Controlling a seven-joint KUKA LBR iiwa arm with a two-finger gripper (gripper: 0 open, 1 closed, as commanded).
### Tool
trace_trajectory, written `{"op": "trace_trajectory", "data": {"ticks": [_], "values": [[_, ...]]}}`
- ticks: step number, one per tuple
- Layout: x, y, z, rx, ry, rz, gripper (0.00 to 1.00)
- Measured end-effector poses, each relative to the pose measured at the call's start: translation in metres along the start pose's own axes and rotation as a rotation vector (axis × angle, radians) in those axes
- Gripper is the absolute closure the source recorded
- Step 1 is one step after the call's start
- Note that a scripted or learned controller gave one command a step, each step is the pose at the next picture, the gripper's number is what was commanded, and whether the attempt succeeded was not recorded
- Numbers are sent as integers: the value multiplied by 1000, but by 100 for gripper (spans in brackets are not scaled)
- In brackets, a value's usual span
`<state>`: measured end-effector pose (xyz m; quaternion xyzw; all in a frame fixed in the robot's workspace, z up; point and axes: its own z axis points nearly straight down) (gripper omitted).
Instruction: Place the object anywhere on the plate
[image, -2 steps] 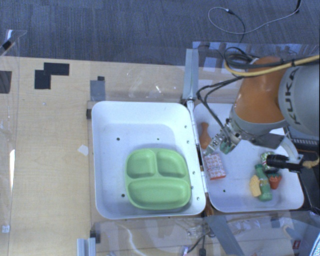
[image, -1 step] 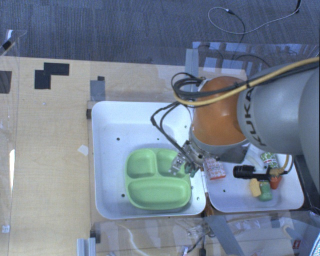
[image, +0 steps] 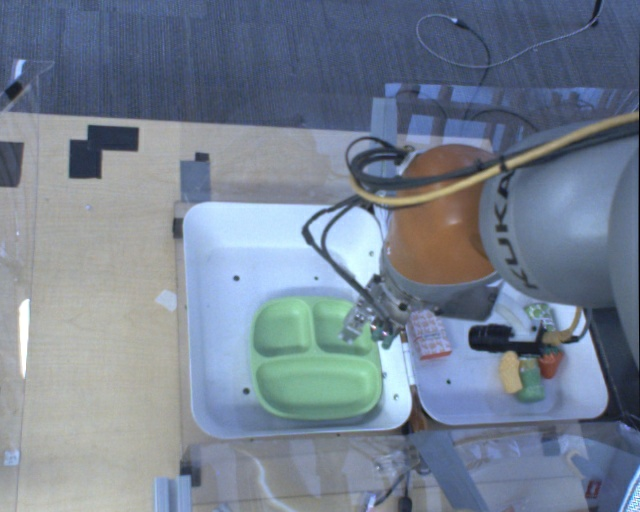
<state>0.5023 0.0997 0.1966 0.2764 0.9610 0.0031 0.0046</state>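
In left bin (image: 215, 290): green divided plate (image: 315, 385), gripper (image: 362, 323) over its upper-right compartment; grip state not discernible. In right bin (image: 462, 397): red-and-white packet (image: 430, 336) near gripper.

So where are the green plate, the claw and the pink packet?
green plate (image: 315, 385): camera view, large front compartment.
claw (image: 360, 326): camera view, its lower end.
pink packet (image: 430, 335): camera view, its middle.

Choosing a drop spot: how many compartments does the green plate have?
3 in the green plate: upper-left compartment, upper-right compartment by the gripper, wide front compartment. None look hidden.
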Motion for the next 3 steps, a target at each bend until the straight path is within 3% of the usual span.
{"op": "trace_trajectory", "data": {"ticks": [1,2,3], "values": [[-86,-45,11,5,1,53,100],[-13,-18,11,4,4,-120,100],[-43,-85,11,6,2,23,100]]}}
